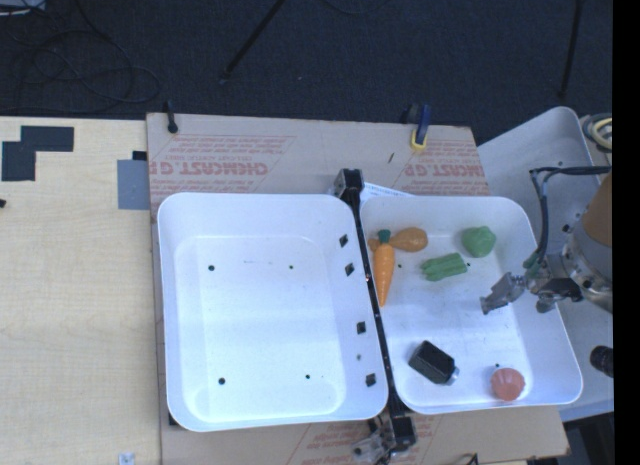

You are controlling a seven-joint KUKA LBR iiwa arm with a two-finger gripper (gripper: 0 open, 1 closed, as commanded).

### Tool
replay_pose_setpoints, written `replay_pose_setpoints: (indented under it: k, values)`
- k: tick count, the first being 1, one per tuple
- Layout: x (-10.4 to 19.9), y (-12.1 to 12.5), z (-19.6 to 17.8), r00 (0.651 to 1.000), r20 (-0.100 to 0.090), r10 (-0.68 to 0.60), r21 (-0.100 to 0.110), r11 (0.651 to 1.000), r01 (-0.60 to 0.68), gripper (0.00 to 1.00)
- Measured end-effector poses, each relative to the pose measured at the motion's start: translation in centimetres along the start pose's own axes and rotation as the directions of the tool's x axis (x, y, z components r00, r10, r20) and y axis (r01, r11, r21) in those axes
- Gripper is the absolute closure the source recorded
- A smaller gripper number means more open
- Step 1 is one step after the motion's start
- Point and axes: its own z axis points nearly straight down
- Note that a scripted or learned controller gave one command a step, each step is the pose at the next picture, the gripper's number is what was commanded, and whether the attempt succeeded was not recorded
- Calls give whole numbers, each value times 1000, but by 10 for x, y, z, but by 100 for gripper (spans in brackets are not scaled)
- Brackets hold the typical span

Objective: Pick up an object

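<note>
The right bin [545,243] holds several small objects. An orange carrot [383,271] lies beside the divider, with a yellow-orange piece [409,240] just past it. Further right are a long green piece [443,268] and a rounder green piece [479,241]. A black block [433,362] and a pink-red ball [507,384] rest near the front edge. My gripper [522,295] hovers over the right side of this bin, open, with nothing between its fingers. It is right of the long green piece and above the ball.
The left bin [170,283] sits beside the right one, with a black divider strip [365,293] between them. Both rest on cardboard [300,158] on a wooden bench. A blue-yellow clamp [420,125] grips the cardboard's far edge. Cables hang by the arm at the right.
</note>
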Motion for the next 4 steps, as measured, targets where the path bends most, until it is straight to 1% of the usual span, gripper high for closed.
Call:
replay_pose_setpoints:
  k: [1,2,3,4]
  values:
    - [20,71,-71,1000,2,-5,-9,1000,5,0]
    - [58,-24,-101,1000,-3,-1,3,1000,1,0]
    - [128,-20,-160,1000,-1,-8,-5,1000,8,0]
    - [223,-20,-274,1000,-3,-12,-12,1000,12,0]
